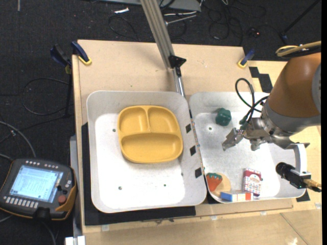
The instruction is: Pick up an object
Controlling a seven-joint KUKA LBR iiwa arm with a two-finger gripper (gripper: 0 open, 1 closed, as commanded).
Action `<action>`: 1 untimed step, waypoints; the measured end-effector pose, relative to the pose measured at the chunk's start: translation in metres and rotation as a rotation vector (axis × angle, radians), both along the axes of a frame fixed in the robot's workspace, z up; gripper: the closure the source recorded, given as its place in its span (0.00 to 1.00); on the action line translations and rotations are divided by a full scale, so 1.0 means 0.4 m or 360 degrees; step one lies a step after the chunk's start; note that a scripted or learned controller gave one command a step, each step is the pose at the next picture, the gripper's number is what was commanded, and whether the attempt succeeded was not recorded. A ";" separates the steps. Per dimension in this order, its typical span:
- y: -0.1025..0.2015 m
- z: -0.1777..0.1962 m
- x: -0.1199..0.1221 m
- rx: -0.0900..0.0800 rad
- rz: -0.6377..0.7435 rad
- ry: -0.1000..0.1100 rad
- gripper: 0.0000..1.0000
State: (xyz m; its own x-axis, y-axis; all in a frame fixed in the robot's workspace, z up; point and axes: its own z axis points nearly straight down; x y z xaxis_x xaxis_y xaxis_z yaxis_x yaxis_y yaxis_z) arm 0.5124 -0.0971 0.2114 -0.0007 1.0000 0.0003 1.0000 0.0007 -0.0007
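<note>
A pale wooden bench (127,65) carries two shallow white bins side by side, and clamps grip its far corners. The left bin (102,182) holds a yellow divided plate (150,133), lying flat near that bin's far side. The right bin (204,106) holds several small things: a green block (223,116) near its far edge, a strawberry toy (215,180) at its near left corner, a red and white packet (252,181) by the near edge, and a small blue and red piece (237,196) lying on the near rim between them. The arm (296,93), grey with an orange band, reaches in over the bench's right edge, and its hand (239,138) hangs above the middle of the right bin, fingers spread apart with nothing between them; the green block sits just beyond it and the other things lie nearer the front edge. A grey metal pole (158,24) slants up from the far seam between the bins. Around the bench the floor (36,86) is dark carpet strewn with cables, and a teach pendant (36,185) with a lit screen lies off the bench's near left corner.
</note>
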 end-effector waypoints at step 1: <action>0.000 0.000 0.000 0.0000 -0.0001 0.0000 0.00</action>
State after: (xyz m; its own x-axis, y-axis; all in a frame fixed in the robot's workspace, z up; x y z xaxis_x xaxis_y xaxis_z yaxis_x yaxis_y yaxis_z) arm 0.5124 -0.0972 0.2115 -0.0002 1.0000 0.0003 1.0000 0.0002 -0.0006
